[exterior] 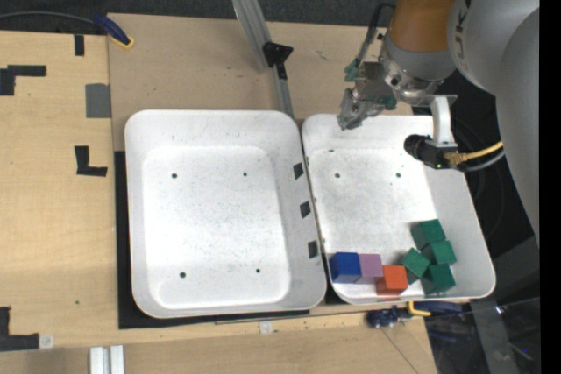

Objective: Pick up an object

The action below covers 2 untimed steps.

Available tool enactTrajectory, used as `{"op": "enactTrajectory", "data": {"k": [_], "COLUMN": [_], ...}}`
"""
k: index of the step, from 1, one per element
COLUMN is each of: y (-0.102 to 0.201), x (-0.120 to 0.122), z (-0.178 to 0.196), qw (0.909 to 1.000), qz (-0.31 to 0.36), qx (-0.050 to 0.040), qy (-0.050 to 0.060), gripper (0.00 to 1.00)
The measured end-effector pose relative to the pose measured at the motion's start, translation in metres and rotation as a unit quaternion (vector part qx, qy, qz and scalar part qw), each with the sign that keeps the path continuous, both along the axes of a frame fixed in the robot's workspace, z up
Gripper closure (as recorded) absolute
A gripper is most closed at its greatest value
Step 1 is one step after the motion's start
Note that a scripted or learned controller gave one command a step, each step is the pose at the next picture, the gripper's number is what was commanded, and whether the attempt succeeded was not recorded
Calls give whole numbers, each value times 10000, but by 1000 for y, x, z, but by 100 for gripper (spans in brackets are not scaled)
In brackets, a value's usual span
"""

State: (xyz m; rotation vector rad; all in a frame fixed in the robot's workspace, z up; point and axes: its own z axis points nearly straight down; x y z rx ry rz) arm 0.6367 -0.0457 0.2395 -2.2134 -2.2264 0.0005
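Small blocks lie along the near edge of the right bin (368, 188): a blue block (345, 266), a purple block (371, 265), an orange block (394, 278) and several green blocks (431, 254) at the near right corner. My gripper (352, 116) hangs over the bin's far left corner, well away from the blocks. Its fingers point down and look close together with nothing seen between them.
The left bin (215, 210) sits beside the right one, sharing a raised rim. A slanted metal rail (250, 4) runs down from the far side to the gap between the bins. A black cable fitting (425, 151) sits at the right bin's far right.
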Motion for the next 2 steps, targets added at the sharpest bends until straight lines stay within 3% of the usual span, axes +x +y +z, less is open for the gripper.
{"op": "enactTrajectory", "data": {"k": [2], "y": [105], "x": [-23], "z": [-20], "qw": [10000], "qz": [5], "qx": [1], "qy": [5], "gripper": [100]}}
